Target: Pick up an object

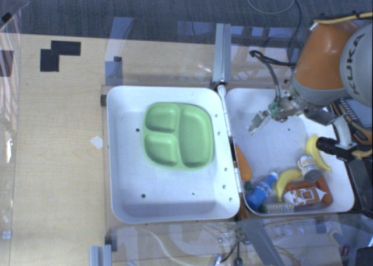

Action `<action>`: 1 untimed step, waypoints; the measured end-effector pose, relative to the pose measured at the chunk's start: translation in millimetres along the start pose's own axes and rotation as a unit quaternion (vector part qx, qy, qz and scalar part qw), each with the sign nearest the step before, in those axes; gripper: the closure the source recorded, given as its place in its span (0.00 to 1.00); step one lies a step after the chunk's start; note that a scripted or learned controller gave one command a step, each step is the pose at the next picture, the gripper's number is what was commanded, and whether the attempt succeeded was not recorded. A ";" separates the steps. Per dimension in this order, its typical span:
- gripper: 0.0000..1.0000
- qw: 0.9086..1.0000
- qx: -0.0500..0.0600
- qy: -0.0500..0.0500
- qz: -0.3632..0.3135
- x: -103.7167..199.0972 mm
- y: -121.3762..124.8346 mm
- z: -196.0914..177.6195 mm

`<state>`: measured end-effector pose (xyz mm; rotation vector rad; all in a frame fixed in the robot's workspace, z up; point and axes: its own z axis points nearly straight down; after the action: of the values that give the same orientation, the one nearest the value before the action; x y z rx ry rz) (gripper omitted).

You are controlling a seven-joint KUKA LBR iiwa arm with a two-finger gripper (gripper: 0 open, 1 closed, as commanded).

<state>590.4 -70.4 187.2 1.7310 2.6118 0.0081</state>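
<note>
- The arm (326, 55) reaches in from the right, its orange band over the right bin's (274, 160) far right corner.
- The gripper (260, 119) hangs over the upper left part of the right bin, fingers spread open with nothing between them.
- The bin floor beneath the gripper is bare white.
- The objects lie well apart from it, bunched along the near and right sides of that bin.
- A carrot (244, 166) lies against the left wall.
- A blue bottle (261, 191) sits at the near left corner, just beside a banana (285, 180).
- A brown bottle (307, 195) lies along the near wall.
- A small can (309, 167) stands above it, touching a second banana (317, 151) by the right wall.
- The left bin (125, 142) holds a green tray (178, 134) with three compartments.
</note>
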 end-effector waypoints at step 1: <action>0.00 0.995 0.001 0.000 -0.103 -7.4 -59.9 89.0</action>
<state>538.9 -100.6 97.7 1.4537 2.7760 0.0056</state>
